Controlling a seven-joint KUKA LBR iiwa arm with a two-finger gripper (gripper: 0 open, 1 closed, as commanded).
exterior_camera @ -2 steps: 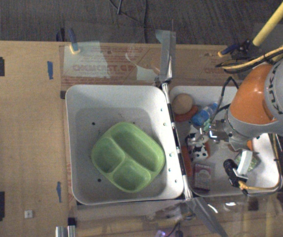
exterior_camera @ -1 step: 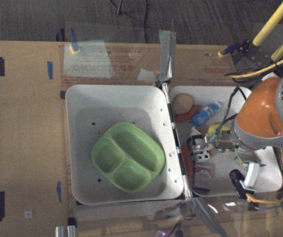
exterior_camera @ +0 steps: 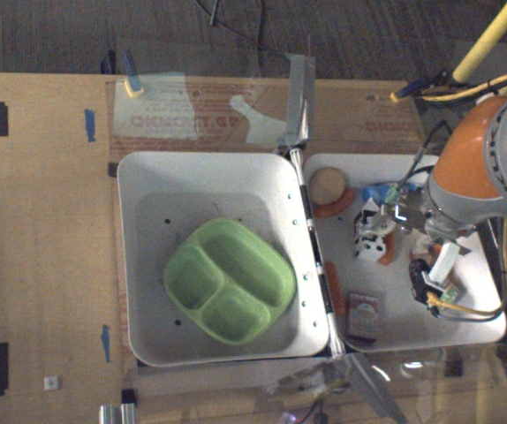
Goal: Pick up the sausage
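Observation:
The sausage (exterior_camera: 336, 203), reddish-brown and curved, lies at the back left of the right bin (exterior_camera: 474, 325), tucked against the near side of a round tan bun (exterior_camera: 329, 184). My gripper (exterior_camera: 393, 212) hangs over the middle of that bin, to the right of the sausage and apart from it. It is just above a black-and-white toy cow (exterior_camera: 370, 237) and beside a blue item (exterior_camera: 379, 192). I see nothing held in it.
A green divided plate (exterior_camera: 229, 279) lies in the left bin (exterior_camera: 147, 201). In the right bin, a thin orange-red stick (exterior_camera: 331, 284) lies along the left wall, a dark red box (exterior_camera: 362, 315) sits near the front, and a small orange piece (exterior_camera: 387, 251) lies by the cow.

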